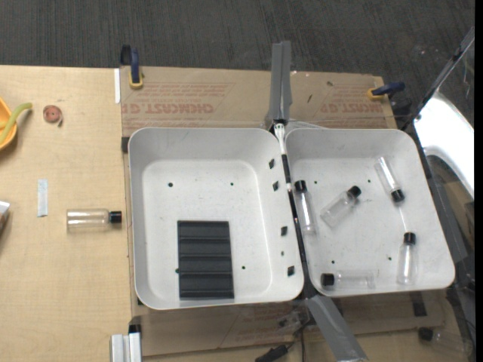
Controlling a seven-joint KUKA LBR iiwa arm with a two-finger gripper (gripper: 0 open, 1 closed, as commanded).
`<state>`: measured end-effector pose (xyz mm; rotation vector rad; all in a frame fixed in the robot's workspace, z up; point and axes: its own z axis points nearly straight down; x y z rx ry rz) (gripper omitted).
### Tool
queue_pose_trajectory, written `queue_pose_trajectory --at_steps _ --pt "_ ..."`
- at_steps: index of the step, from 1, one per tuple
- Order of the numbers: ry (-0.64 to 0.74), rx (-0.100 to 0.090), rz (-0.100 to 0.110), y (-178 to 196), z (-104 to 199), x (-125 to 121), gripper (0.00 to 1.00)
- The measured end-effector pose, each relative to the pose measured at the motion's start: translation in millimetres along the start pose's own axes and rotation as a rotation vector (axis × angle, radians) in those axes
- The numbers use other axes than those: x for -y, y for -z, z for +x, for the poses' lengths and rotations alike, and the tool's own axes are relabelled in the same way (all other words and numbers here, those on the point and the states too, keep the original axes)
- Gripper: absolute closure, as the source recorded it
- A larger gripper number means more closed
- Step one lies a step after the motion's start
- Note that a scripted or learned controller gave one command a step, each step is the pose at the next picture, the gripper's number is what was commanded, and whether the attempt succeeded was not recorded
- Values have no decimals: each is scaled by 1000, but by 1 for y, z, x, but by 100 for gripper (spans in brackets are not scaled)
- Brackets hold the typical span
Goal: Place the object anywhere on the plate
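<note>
A black ribbed plate (204, 260) lies flat in the left bin (151, 157), near its front wall. Several clear vials with black caps lie scattered in the right bin (423, 172). One vial (341, 204) rests at a slant near the bin's middle. Another vial (389, 178) lies toward the back right. A third vial (303, 204) runs along the left wall. Two more lie at the front: one vial (407, 256) by the right wall and one vial (349, 280) along the front wall.
On the wooden bench left of the bins lies a loose clear vial (92, 218), with a small strip (42, 198) and an orange dish (6, 125) beyond it. Blue clamps (131, 65) hold the cardboard behind the bins. A grey post (281, 81) rises between the bins.
</note>
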<state>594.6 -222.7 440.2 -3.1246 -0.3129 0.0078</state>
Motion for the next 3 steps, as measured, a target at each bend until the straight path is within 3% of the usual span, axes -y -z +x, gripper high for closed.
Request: queue_pose_trajectory --at_steps 1,2,3 --pt "1 0 0 -1 58 33 0" --pt "1 0 0 0 -2 0 0" --pt "69 0 -1 -1 60 13 0"
